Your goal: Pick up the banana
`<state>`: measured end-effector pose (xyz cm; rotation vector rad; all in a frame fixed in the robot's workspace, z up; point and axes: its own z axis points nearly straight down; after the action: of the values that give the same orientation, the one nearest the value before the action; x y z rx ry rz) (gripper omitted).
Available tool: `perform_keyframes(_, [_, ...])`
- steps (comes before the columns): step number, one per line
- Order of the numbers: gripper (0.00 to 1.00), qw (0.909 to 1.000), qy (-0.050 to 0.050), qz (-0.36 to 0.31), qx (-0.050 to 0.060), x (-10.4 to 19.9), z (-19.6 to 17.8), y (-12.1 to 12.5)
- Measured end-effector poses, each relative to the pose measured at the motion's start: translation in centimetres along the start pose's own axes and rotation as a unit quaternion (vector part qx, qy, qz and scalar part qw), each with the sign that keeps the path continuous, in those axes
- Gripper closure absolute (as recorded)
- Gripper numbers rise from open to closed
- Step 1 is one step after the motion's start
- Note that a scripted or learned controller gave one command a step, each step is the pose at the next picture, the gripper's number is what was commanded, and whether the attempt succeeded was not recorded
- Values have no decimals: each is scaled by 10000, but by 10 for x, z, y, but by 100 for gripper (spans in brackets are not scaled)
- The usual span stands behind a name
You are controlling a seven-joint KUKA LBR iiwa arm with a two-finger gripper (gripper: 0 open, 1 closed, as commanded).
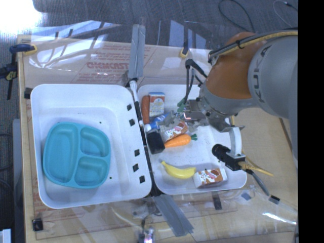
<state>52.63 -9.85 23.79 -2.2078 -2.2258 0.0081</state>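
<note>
Camera view: the banana (178, 170) lies at six o'clock from the gripper (185, 116), long axis nine-to-three; gripper's state I cannot tell.

The banana (178, 170) is yellow, the carrot (177, 142) orange, the divided plate (76, 155) light blue, both bins (81, 103) white — and the arm (253, 75) is grey with an orange band.
</note>
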Motion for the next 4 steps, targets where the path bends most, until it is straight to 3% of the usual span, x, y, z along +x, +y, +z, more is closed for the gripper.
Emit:
perform_keyframes(1, [0, 9999, -11, -167, -36, -15, 126, -25])
perform_keyframes(2, [0, 9933, -59, -1110, -304, -22, 130, -30])
perform_keyframes(3, [0, 9957, -43, -921, -67, -38, 146, -46])
perform_keyframes(4, [0, 9858, -5, -1680, -29, -111, 148, -49])
